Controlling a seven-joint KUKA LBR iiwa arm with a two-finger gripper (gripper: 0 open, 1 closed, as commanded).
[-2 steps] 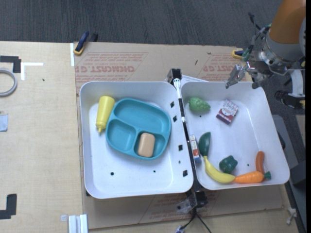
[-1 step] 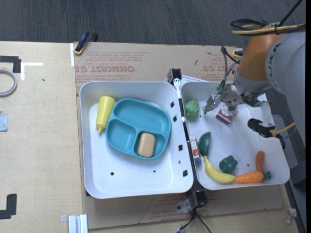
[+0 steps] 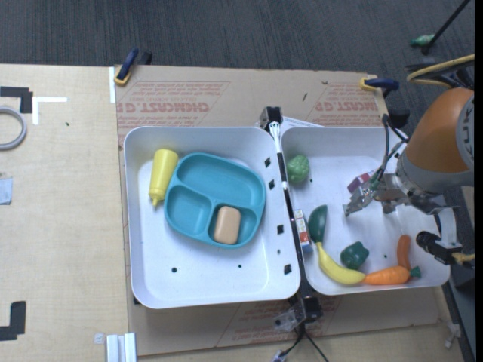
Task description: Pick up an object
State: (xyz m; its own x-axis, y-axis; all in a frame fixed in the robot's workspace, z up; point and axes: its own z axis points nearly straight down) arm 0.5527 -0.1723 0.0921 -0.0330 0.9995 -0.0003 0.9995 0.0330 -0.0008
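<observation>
A yellow bottle (image 3: 161,173) is lying by the left wall of the left bin (image 3: 151,274), touching a blue tray (image 3: 198,181) that is holding a tan bread roll (image 3: 226,225). In the right bin (image 3: 343,148), a green ball (image 3: 298,168) is sitting near the top left corner. A dark green pepper (image 3: 318,221), a banana (image 3: 336,268), broccoli (image 3: 354,255) and a carrot (image 3: 388,276) are crowding the bottom edge. The gripper (image 3: 361,199) is hanging above the middle, fingers a little apart, holding nothing.

A single fixed camera looks down at a slant from above the bench, far enough off to take in both the left bin (image 3: 143,225) and the right bin (image 3: 339,157) whole, plus surrounding cardboard (image 3: 226,96) and floor.
</observation>
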